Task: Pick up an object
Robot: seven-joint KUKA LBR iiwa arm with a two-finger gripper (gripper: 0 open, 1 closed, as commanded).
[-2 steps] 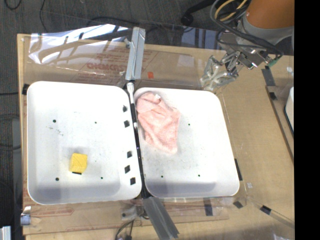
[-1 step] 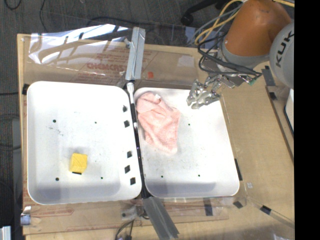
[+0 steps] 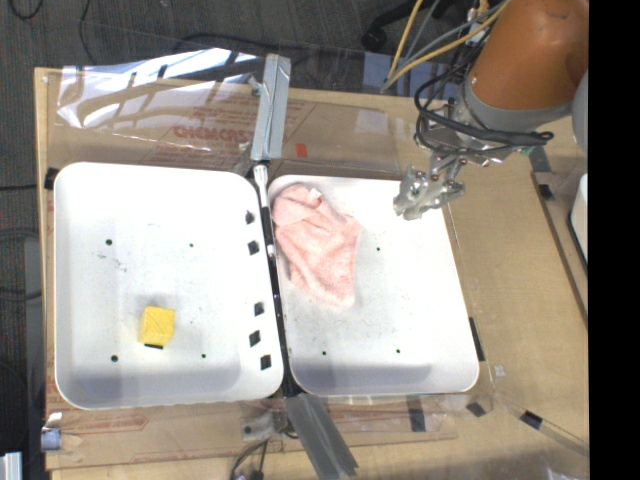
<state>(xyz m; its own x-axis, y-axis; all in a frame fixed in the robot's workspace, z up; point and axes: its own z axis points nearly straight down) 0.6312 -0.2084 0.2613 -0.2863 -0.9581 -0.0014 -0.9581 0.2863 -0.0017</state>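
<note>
While the arm point(image 3: 525, 48) reaches in from three o'clock, its tool point(image 3: 425, 193) hangs over the upper right part of the right bin point(image 3: 420, 308), near that bin's twelve o'clock rim. Whether the tool stands open or closed cannot be told from this slanted view, as its metal parts blur together; nothing is seen between them, so it appears to hold nothing.

Two candidates for the pick lie in the bins. A crumpled pink cloth point(image 3: 315, 243) rests in the right bin, against its nine o'clock wall and toward the upper corner. A small yellow block point(image 3: 157, 326), possibly a sponge, sits in the left bin point(image 3: 100, 208), toward that bin's seven o'clock region, well apart from the tool.

The relation that matters is this: the cloth lies toward roughly eight o'clock from the tool, near but not under it, with bare white bin floor between them. The cloth's long axis runs from about eleven o'clock to five o'clock, its lower end being the broader, thicker fold.

As a judgement, the cloth is the nearer and likelier target, and the pick has not begun. The coming move would call for a shift toward eight o'clock, then a descent onto a raised fold. A grasp close to the dividing wall risks the tool striking the bin's rim.
</note>
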